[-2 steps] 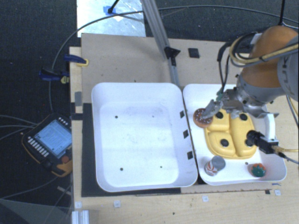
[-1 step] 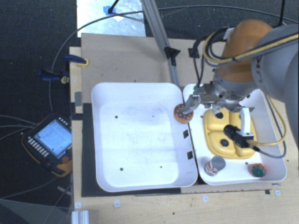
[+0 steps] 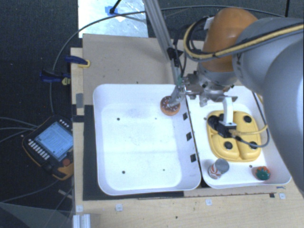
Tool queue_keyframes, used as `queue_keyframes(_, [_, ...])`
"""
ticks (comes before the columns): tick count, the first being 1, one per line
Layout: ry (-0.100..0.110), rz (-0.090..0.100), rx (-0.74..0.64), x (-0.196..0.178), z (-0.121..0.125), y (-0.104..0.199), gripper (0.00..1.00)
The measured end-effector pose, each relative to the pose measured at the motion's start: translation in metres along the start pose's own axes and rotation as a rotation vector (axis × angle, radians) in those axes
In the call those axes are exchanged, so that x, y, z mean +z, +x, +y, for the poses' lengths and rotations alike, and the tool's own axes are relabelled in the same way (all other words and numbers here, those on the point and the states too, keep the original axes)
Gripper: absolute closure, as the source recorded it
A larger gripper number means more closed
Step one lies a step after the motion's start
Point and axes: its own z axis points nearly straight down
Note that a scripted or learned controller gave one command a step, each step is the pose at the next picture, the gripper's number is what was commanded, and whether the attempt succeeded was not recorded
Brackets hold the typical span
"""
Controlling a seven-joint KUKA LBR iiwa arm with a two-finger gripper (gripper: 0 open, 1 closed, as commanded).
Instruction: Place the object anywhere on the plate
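Tan bench board (image 3: 123, 61) on dark carpet, cables around it. Teach pendant (image 3: 50, 145) on the floor off the bench's left edge, and a blue clamp (image 3: 76, 61) at its upper left corner. Small round brown object (image 3: 170, 106) in the left bin (image 3: 137, 175), upper right corner. Yellow plate (image 3: 247, 148) in the right bin (image 3: 280, 175), centre. Gripper (image 3: 216, 96) over the right bin's upper left corner; can't tell if it's apart or together.

Robot lab; teach pendant (image 3: 50, 146), clamps (image 3: 76, 61), loose cables (image 3: 90, 25) beside bench (image 3: 123, 61).
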Motion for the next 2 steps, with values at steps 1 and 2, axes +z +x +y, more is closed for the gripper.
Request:
queue_keyframes(1, [0.0,0.001,-0.001,-0.007,0.021,0.06,1.0])
queue_keyframes(2, [0.001,0.0,0.002,-0.011,0.031,0.097,1.0])
